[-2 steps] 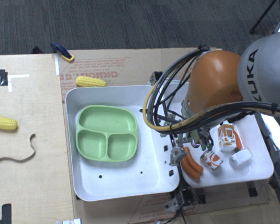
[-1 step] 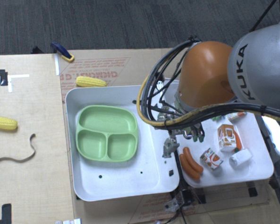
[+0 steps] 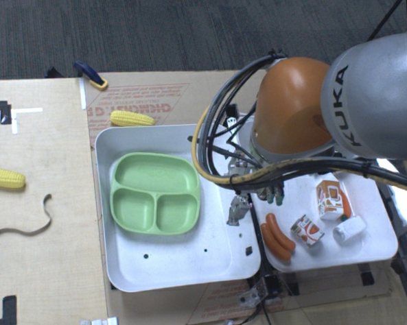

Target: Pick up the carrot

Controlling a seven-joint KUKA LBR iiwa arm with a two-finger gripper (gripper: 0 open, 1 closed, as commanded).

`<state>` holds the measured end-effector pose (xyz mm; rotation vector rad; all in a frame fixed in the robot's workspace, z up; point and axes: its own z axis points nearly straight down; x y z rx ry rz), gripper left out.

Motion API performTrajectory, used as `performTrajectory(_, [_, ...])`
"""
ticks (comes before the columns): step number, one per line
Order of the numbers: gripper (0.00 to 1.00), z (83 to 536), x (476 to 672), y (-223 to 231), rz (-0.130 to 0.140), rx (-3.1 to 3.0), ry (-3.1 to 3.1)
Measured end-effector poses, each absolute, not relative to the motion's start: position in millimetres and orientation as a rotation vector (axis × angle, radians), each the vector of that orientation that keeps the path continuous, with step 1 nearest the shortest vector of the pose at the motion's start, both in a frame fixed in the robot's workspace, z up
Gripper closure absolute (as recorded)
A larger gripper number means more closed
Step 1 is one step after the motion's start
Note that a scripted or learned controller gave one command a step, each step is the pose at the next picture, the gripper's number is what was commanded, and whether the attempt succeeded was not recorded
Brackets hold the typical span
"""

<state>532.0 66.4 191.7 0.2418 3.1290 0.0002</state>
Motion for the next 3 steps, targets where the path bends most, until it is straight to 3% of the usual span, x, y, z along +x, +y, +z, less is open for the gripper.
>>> performTrajectory(1, [0.0,118.5,551.7,99.7,-0.001,0.597,3.083])
performTrajectory(2, [0.0,92.4,576.1,134.8,-0.015,0.747,3.049])
performTrajectory(3, [0.0,88.2,620.3,113.9,-0.021,1.11,2.942])
